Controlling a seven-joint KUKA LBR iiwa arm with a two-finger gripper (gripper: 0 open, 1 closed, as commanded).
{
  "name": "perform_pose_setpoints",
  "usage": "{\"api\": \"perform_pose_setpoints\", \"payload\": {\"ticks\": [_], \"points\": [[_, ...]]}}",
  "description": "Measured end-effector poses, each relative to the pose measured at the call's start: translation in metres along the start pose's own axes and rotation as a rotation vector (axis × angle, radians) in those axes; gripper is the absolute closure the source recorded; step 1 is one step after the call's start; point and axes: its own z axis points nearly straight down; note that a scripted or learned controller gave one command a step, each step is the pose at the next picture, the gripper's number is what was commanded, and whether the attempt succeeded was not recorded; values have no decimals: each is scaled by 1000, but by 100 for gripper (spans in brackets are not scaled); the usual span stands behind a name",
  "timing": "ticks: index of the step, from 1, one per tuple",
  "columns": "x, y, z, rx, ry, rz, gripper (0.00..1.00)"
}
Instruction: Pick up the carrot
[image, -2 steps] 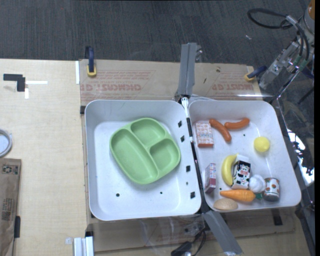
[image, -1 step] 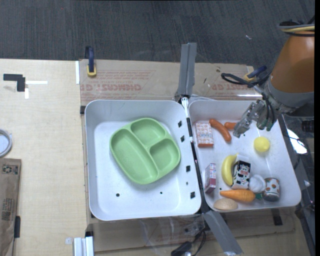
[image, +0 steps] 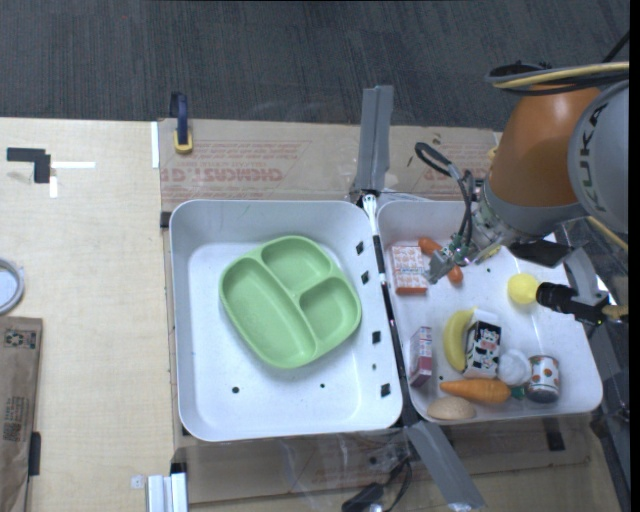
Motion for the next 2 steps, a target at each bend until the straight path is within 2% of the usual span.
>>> {"api": "perform_pose_setpoints", "payload": {"ticks": [1,2], "points": [[-39,22,-26,-2,-2,159,100],[3,-75,-154,0,-2,221,100]]}}
